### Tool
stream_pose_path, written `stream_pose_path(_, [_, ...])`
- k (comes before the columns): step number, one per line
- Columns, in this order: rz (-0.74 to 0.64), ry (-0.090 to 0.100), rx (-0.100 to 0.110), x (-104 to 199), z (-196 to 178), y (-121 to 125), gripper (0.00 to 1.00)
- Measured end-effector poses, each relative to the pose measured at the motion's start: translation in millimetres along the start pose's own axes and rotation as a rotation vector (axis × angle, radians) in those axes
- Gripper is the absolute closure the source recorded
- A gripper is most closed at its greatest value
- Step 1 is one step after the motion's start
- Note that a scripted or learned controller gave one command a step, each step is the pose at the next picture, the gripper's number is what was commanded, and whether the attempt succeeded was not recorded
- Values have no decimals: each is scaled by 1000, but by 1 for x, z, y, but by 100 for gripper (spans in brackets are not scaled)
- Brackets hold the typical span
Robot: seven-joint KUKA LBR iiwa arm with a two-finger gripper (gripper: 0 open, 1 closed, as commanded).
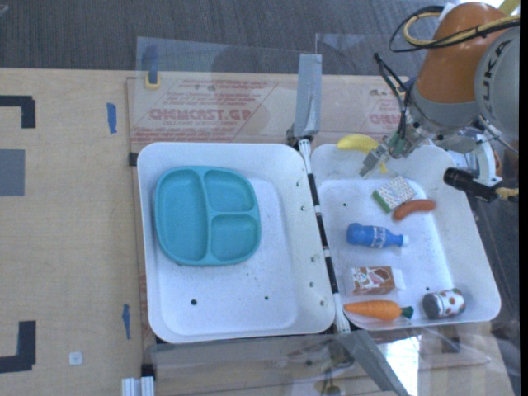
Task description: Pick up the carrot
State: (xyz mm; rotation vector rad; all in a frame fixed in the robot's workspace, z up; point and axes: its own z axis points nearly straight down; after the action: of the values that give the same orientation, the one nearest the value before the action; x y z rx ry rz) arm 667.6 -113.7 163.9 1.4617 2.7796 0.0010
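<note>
Carrot [373,309] lies flat along the near edge of the right bin [462,246], its green end pointing toward a small tin [444,304] just beside it. A brown packet [373,280] sits close behind it, and a blue bottle [373,236] lies farther in. Beyond those are a sausage [413,209], a checked green packet [394,193] and a banana [356,143] at the far rim. The tool [378,157] hangs near the banana, well apart from the carrot, its two fingers spread with nothing between them.

The main risk, as I judge it, is the bin wall: the carrot lies almost against the near rim, so one finger could land on the rim or ride over it. A grip across the tapered end may slip. Coming down off line could nudge the brown packet or catch the tin instead. The left bin [165,304] with its blue plate [208,215] is out of the way.
</note>
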Motion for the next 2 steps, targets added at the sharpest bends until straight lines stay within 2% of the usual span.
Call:
stream_pose_path(1, [336,-2,-3,53,-22,37,100])
stream_pose_path(2, [336,-2,-3,53,-22,37,0])
